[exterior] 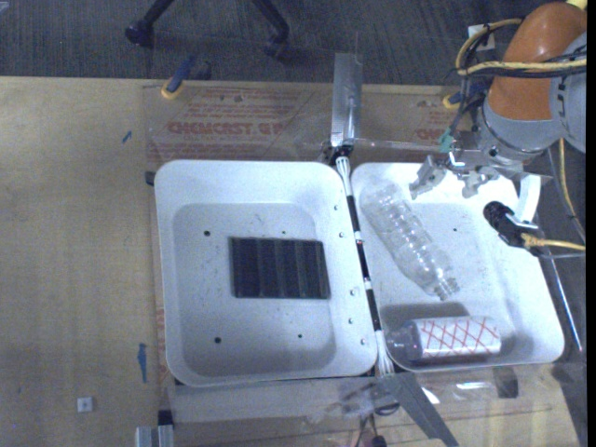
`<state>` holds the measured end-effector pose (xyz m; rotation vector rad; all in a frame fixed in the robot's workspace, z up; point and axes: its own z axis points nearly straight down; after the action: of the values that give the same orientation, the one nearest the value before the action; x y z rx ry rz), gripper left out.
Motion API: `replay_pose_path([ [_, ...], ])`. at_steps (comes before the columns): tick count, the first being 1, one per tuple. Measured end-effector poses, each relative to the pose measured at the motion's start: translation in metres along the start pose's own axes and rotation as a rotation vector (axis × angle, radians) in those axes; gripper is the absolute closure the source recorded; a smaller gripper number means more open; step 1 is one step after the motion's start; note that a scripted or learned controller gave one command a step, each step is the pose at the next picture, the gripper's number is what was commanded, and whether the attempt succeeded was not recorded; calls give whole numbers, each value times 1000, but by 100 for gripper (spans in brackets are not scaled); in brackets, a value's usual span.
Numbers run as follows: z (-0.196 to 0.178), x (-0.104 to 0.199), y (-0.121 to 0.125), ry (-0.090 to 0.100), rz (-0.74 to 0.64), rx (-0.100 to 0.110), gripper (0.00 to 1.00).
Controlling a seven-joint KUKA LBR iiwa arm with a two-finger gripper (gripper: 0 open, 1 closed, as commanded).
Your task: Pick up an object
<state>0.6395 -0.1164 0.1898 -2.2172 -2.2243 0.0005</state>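
A clear plastic bottle (407, 237) lies on a slant in the right bin (540, 329), its cap end toward the lower right. A can with a red criss-cross pattern on white (453, 337) lies on its side near that bin's front wall. My gripper (447, 179) hangs above the far edge of the right bin, just up and right of the bottle's base. Its two fingers (424, 176) stand spread apart with nothing between them.
The left bin (186, 194) holds a dark ribbed rectangular pad (279, 267) at its middle. A metal post (345, 101) rises behind the seam between the bins. A black cable connector (500, 217) hangs near the right bin's right side.
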Motion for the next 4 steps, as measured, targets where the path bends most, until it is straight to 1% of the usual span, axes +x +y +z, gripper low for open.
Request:
replay_pose_path([
  [1, 54, -54, -80, -1, 87, -1, 0],
  [2, 98, -5, -4, -2, 75, -3, 0],
  [3, 84, -85, -46, 0, 98, 0, 0],
  [4, 17, -89, -38, -2, 120, -3, 0],
])
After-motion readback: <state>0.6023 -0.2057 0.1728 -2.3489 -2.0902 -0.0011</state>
